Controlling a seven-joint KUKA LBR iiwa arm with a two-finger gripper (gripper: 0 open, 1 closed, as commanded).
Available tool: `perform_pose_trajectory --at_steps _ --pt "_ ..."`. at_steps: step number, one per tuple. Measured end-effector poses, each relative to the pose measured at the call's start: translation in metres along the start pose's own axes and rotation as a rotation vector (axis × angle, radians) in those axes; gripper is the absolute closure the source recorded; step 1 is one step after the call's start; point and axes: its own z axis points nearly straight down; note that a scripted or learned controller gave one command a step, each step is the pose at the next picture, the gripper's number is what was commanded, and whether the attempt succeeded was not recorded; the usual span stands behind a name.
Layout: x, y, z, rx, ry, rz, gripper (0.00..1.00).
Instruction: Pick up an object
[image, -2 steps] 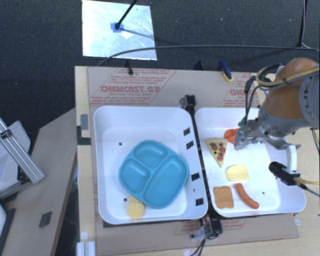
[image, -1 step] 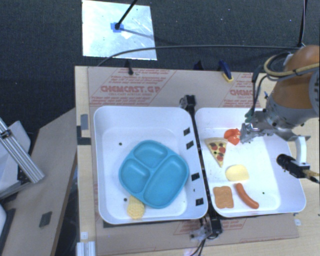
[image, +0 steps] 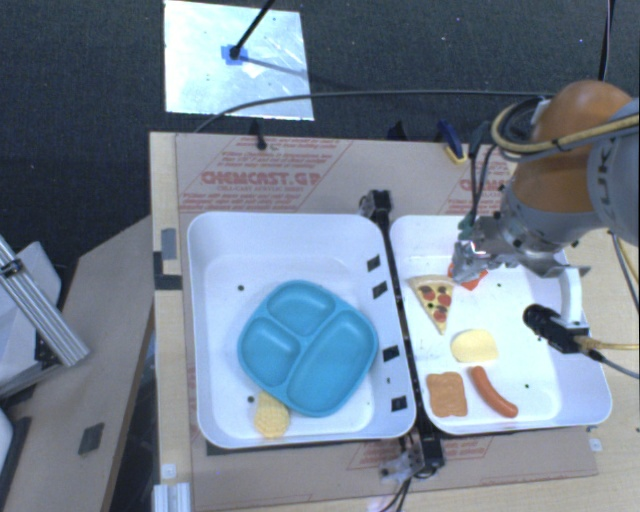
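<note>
In the right bin (image: 580, 395) lie a pizza slice (image: 433, 300), a pale yellow piece (image: 473, 346), a brown toast slice (image: 446, 393) and a red sausage (image: 494, 391). My gripper (image: 470, 268) hangs low over the back left part of this bin, just right of and behind the pizza slice. A small red-orange bit (image: 477, 281) shows at the gripper's lower end; whether it is a held thing or part of the tool is unclear. The arm's body hides the bin floor behind the gripper.
The left bin (image: 230, 250) holds a blue divided plate (image: 308, 346), with a yellow round waffle (image: 270, 414) partly under its front edge. A black divider (image: 392, 300) runs between the bins. A black part of the arm (image: 550, 328) juts over the right bin.
</note>
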Motion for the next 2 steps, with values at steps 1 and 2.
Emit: perform_pose_trajectory --at_steps 1,2 --pt "0.045 0.001 -0.006 0.000 0.001 -0.001 1.00" --pt "0.097 0.000 -0.013 0.001 0.001 -0.002 1.00"
